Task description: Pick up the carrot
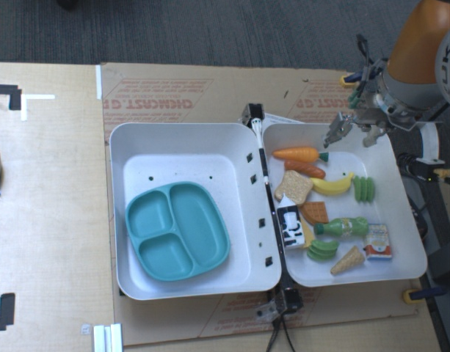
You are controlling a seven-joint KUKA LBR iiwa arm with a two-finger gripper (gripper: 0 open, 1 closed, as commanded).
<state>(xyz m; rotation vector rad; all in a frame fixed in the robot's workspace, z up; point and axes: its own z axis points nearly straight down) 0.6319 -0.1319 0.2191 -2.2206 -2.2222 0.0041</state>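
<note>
The open, empty gripper hangs over the right bin, just beside the carrot lying near a banana

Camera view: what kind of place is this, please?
Probably a robotics lab test bench: two white bins on cardboard, toy food such as a carrot, and a grey-and-orange robot arm.

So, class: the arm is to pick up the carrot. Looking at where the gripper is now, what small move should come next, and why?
Probably a short shift left and down toward the carrot. The gripper hangs over the right bin's far corner, right of the carrot and holding nothing. The carrot lies near the far wall, with a sausage close beside it, so the descent should be centred.
</note>
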